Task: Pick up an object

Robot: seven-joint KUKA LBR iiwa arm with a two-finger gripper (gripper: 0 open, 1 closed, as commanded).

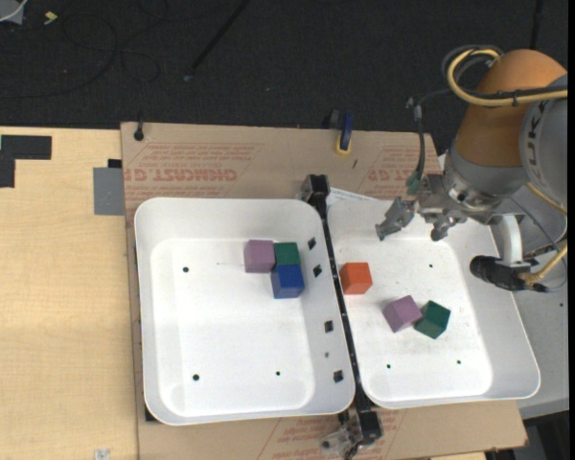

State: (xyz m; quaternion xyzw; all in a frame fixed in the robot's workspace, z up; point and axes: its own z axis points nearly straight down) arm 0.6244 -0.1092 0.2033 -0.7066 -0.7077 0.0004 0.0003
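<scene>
1. Gripper [420, 222] hangs over far part of right bin [503, 377], fingers spread apart, nothing between them.
2. Left fingertip sits near far-left area of right bin, right fingertip further right; both above bare white floor.
3. Arm [503, 113] comes in from right, orange band above wrist, grey body, yellow cable loop on top.
4. Orange cube [356, 278] in right bin, close to divider between bins, well apart from gripper, nearer to camera than it.
5. Purple cube [401, 312] in right bin centre, tilted, just beside dark green cube [432, 319] on its right; the two look to be touching.
6. Left bin [163, 353] has three cubes clustered in far-centre: lilac cube [259, 255] on left, green cube [287, 253] just right of it, blue cube [287, 281] near side of green one, touching it.
7. Both bins rest on cardboard sheet [230, 161] with red print, on wooden bench [48, 305].
8. Blue-yellow clamp [344, 133] at far edge of cardboard.
</scene>
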